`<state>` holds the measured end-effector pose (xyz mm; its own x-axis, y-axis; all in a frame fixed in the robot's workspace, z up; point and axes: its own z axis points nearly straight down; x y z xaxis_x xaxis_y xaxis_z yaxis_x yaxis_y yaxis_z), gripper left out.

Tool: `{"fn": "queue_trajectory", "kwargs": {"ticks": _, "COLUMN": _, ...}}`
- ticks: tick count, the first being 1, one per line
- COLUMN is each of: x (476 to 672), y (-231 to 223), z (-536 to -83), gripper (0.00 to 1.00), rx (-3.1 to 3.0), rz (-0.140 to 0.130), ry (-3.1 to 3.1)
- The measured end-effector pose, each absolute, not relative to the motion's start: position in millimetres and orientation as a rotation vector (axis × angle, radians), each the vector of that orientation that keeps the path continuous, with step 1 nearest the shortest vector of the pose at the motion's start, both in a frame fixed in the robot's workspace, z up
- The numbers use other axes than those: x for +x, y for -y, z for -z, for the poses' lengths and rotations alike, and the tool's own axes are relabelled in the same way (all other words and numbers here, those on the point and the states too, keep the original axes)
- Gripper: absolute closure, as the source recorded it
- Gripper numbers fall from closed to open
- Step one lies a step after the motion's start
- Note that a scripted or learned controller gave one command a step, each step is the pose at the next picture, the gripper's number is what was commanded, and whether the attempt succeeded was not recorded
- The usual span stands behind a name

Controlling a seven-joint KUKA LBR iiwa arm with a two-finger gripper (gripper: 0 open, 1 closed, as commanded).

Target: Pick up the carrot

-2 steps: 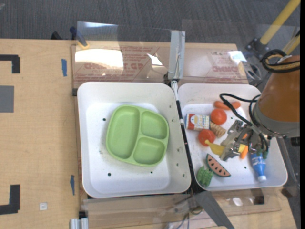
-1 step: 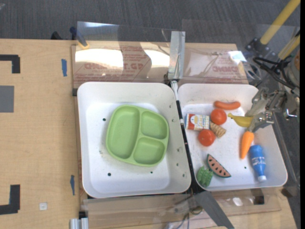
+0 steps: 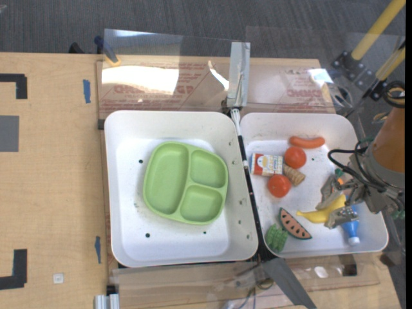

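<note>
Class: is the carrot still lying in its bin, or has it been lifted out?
Still in. The carrot lies flat on the right bin's floor near its far wall, apart from the gripper.

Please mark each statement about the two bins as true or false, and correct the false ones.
1. The green plate lies in the left bin. True.
2. The carrot lies on the green plate. False: it lies in the right bin, near the far wall.
3. The gripper is above the banana. True.
4. The watermelon slice is in the left bin. False: it is in the right bin.
</note>
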<state>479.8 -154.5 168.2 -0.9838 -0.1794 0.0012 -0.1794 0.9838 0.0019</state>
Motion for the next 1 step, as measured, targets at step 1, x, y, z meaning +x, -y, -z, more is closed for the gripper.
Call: {"fn": "queue_trajectory", "kwargs": {"ticks": 1, "x": 502.9, "y": 206.5, "z": -355.6, "gripper": 1.0, "rx": 0.225, "rz": -0.009, "ry": 3.148}}
